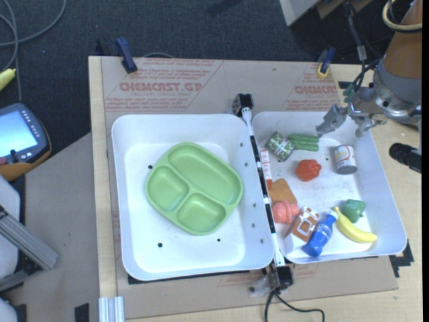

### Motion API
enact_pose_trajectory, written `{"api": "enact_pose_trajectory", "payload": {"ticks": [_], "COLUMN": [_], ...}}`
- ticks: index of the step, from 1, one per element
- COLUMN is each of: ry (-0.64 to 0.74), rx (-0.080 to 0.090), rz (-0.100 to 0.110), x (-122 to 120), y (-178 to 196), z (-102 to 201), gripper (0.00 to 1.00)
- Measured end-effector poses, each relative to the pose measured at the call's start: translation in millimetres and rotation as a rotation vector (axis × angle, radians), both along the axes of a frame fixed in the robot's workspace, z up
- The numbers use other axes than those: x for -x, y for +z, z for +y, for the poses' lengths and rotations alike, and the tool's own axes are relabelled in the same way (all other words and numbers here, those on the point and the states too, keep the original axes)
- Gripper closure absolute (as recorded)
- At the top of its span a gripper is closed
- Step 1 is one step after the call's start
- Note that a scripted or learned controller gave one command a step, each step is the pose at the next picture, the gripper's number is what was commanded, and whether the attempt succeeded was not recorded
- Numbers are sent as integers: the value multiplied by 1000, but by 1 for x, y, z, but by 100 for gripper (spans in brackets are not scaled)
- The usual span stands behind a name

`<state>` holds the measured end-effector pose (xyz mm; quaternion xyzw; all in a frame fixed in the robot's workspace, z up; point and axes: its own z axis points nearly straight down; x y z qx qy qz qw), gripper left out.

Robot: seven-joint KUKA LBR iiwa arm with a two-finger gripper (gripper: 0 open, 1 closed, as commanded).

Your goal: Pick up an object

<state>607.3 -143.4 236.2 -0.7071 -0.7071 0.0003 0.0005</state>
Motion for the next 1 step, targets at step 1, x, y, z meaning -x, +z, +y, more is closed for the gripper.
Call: {"api": "enact_pose_trajectory", "payload": {"ticks": [1], "ry": [5], "rx": [-4], "rz": [8], "x": [-48], "y": [-105], "z": [42], "gripper": [0]}}
